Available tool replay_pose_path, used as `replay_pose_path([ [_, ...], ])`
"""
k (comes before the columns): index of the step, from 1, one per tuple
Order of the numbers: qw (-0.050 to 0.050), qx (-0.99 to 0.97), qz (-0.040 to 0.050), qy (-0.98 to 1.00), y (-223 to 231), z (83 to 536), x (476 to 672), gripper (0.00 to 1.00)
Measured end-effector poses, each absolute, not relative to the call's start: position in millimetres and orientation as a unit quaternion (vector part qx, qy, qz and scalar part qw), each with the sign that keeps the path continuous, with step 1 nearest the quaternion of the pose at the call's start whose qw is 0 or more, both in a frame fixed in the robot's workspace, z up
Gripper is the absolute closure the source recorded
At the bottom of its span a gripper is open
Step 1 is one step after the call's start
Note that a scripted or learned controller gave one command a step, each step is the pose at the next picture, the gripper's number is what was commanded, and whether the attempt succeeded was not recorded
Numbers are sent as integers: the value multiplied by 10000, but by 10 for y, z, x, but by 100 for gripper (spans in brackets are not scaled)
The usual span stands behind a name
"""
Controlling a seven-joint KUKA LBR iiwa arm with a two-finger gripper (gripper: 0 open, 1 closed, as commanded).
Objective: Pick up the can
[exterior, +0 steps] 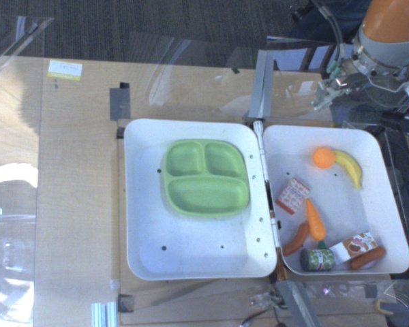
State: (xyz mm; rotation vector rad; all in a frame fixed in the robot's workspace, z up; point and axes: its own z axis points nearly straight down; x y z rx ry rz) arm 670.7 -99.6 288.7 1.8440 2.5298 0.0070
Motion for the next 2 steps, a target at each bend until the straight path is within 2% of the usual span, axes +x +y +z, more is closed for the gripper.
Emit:
replay_pose_path([
  [1,58,4680,11,8837,-1539,2854,6706,100],
  [2,117,4658,26,8848,-1523,2986,6731,100],
])
